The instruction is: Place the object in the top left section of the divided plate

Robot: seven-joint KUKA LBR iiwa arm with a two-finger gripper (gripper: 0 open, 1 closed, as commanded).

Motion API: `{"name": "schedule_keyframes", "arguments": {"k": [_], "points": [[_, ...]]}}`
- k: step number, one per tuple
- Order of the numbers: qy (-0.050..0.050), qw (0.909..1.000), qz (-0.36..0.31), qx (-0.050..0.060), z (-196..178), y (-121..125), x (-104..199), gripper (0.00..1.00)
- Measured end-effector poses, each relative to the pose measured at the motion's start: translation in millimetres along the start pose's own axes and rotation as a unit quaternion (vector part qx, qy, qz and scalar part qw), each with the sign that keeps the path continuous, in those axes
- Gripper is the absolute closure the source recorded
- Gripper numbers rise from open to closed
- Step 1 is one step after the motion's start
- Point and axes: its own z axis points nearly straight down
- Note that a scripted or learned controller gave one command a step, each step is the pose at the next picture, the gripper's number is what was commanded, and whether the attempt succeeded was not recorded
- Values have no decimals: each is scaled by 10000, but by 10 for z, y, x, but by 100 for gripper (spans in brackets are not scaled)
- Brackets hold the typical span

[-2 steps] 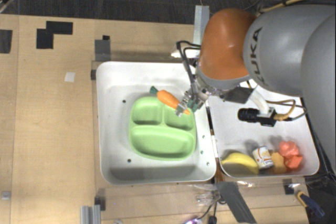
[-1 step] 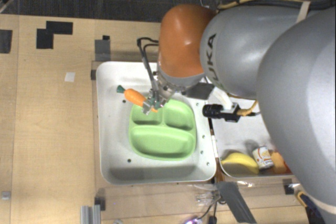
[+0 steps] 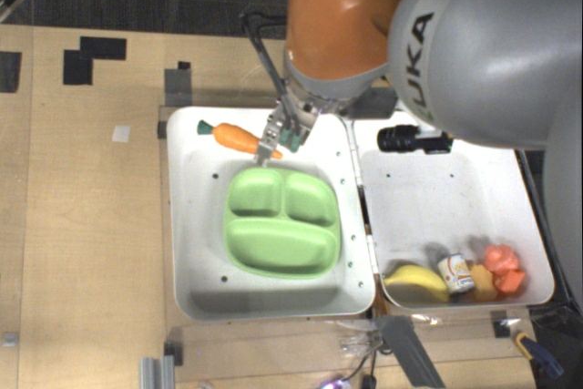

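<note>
A light green divided plate [image 3: 281, 224] lies in the left bin [image 3: 196, 223], with two small sections at its far side and one wide section near me. An orange toy carrot [image 3: 235, 138] with a dark green top lies on the bin floor just beyond the plate's top left section. My gripper [image 3: 274, 148] hangs over the carrot's right tip, close to the plate's far rim. The fingers point down at the carrot's end; the carrot still rests on the bin floor.
The right bin [image 3: 455, 196] holds a banana [image 3: 415, 281], a small can [image 3: 455, 273] and orange-red toy foods [image 3: 503, 269] in its near corner. The big grey arm with its orange band covers the far edge of both bins.
</note>
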Motion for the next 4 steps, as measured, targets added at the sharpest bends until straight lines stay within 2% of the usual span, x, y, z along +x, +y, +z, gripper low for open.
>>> {"name": "schedule_keyframes", "arguments": {"k": [1, 2, 3, 4], "points": [[11, 9991, -420, 14, 526, -1005, 144, 100], [-12, 9991, -421, -13, 411, -986, 134, 100], [8, 9915, -1298, 4, 998, -495, -199, 100], [17, 9799, -1997, 8, 1313, -854, 13, 100]]}}
